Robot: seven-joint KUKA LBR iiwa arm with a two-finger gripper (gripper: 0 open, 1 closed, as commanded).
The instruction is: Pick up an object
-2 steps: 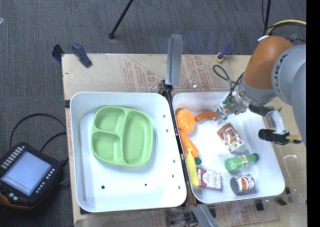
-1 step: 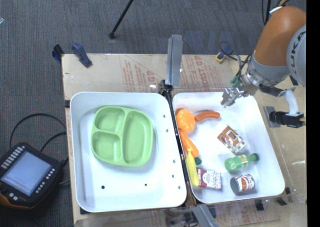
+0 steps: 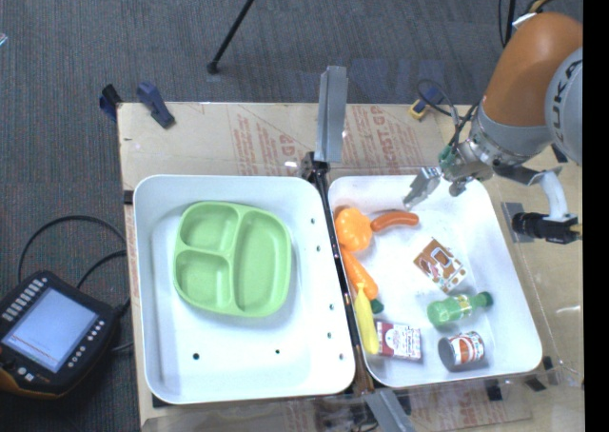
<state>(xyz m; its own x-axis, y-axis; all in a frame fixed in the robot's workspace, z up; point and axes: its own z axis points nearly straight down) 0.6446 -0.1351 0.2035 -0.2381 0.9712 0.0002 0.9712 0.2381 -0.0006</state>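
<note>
Gripper (image 3: 436,183) hangs over the far edge of the right bin (image 3: 504,259), fingers spread apart with nothing between them — one finger slants down-left toward the bin floor, the other points toward the back wall. Arm (image 3: 533,68) enters from the right, orange band above the wrist.

Nearest object: an orange-red sausage (image 3: 394,221), lying flat just below and left of the lower fingertip, not touching it. Beside the sausage sits an orange bell pepper (image 3: 351,228); a carrot (image 3: 360,274) and a yellow corn cob (image 3: 365,322) run down the bin's left wall. Small brown-and-white carton (image 3: 441,265) lies mid-bin — well clear of the fingers. Green bottle (image 3: 458,307), red box (image 3: 399,341) and a tin can (image 3: 462,350) lie along the near side.

Left bin (image 3: 152,325) holds a green divided plate (image 3: 233,258).
</note>
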